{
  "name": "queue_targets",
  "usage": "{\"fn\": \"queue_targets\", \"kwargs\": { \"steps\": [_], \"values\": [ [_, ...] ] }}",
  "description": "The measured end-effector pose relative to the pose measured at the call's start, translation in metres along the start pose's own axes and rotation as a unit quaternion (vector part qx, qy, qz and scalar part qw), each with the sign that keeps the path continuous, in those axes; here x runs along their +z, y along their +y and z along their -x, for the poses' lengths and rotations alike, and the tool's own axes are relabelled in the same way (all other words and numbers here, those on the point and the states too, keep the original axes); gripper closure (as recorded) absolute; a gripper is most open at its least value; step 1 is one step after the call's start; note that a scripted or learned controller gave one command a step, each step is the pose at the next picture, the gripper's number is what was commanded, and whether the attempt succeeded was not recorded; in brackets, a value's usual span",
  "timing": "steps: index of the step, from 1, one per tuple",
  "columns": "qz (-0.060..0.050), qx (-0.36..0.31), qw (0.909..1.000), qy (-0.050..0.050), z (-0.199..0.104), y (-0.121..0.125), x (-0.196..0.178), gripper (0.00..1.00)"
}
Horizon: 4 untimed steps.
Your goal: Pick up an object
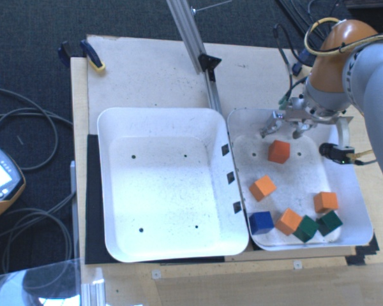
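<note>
In the right bin (349, 182) lie several blocks. A red-orange block (279, 152) sits near the bin's far end. Further forward are an orange block (263, 187), another orange one (325, 201), a third orange one (288, 222), a blue block (262, 222) and two dark green blocks (305, 228) (330, 222). My gripper (285, 127) hangs over the far end of the right bin, just behind the red-orange block and apart from it. Its two fingers stand spread, with nothing between them.
The left bin (115, 171) stands beside the right one, its bottom bare. A slanted metal rail (188, 27) runs across the bench behind the bins. A blue and yellow clamp (92, 54) sits at the bench's far left corner. Cables lie on the floor at left.
</note>
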State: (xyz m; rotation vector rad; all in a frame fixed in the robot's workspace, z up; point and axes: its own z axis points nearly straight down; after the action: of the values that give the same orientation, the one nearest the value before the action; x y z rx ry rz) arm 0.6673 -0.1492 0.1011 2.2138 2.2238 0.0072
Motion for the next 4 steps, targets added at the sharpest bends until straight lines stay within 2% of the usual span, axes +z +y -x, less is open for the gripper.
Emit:
{"fn": "queue_targets", "kwargs": {
  "steps": [1,2,3,4],
  "values": [
    [-0.006,0.002,1.0,0.001,-0.029,-0.051,0.001,0.0],
    [-0.003,0.003,1.0,0.001,-0.028,-0.048,-0.01,1.0],
    [0.0,-0.001,1.0,0.001,-0.1,-0.094,-0.104,1.0],
    [-0.003,-0.001,1.0,0.001,-0.16,-0.09,-0.098,1.0]
  ]
}}
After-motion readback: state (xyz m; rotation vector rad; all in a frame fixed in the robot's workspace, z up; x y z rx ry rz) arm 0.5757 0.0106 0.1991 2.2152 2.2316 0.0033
